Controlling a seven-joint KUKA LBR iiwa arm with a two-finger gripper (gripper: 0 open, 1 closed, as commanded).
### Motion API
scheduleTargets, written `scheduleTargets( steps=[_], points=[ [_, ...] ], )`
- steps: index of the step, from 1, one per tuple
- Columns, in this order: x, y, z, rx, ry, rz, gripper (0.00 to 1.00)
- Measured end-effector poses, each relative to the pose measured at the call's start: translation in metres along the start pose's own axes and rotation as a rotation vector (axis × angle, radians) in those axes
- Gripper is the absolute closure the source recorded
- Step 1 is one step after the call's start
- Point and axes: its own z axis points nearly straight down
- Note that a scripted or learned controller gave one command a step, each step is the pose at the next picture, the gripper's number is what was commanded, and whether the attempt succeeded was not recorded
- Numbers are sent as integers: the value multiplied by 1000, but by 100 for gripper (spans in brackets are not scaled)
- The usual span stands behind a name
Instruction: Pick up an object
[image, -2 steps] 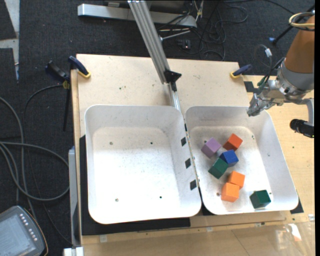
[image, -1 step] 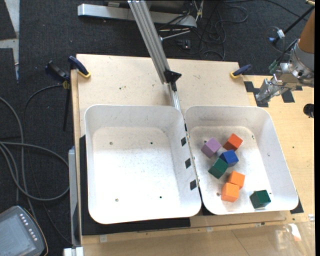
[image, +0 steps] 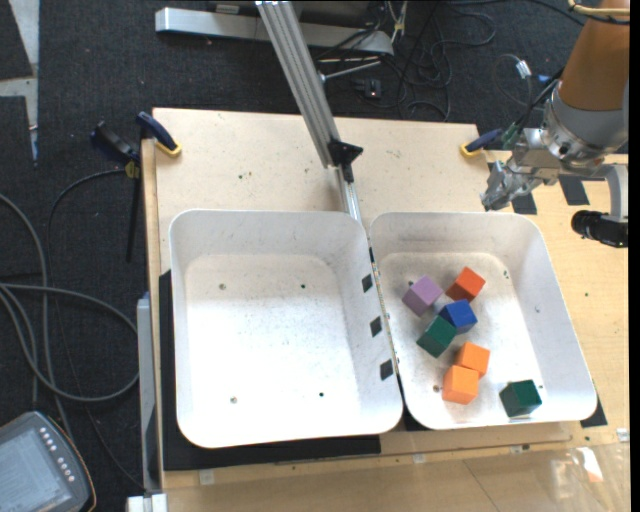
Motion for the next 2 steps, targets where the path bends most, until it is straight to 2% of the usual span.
scheduleTargets(
  steps=[1, 2],
  points=[
    [47, -12, -2, 1, 0, 0, 100],
    [93, -24, 17, 2, 1, 0, 100]
  ],
)
